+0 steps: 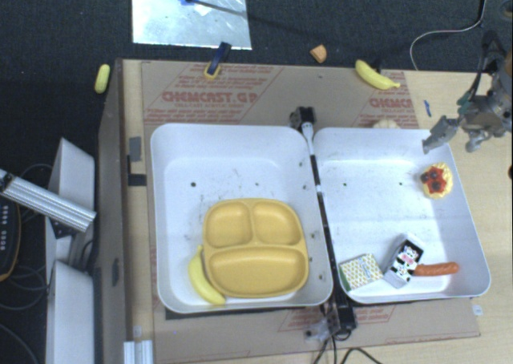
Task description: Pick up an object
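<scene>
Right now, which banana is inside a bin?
The banana in the left bin, tucked against the yellow tray. The other banana lies on the bench behind the bins.

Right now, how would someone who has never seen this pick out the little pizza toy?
Start at the right-hand white bin. Look along its far right wall, near the back, just below the pincer. The pizza toy is a small yellow round with red topping, lying alone, apart from the box, carton and orange stick clustered at the bin's front.
</scene>
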